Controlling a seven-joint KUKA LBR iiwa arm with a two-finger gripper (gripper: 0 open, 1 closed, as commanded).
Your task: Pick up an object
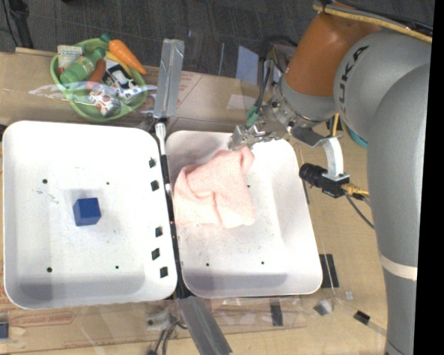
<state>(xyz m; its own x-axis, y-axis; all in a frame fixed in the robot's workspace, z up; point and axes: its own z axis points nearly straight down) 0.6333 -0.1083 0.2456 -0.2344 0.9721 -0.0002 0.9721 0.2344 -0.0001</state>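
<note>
A pink cloth [214,191] lies crumpled in the right bin [291,267], toward its far half. Its upper right corner is drawn up to a peak that ends between the fingers of my gripper [244,141], which is shut on that corner at the bin's far edge. The rest of the cloth still rests on the bin floor. A small blue cube [87,210] sits alone in the left bin [21,273], well away from the gripper.
A green bowl [99,109] of toy food, with a carrot on top, stands behind the left bin. A grey divider strip [171,72] runs back between the bins. The arm's grey body [402,169] fills the right side, with a black cable connector [319,179] beside the right bin.
</note>
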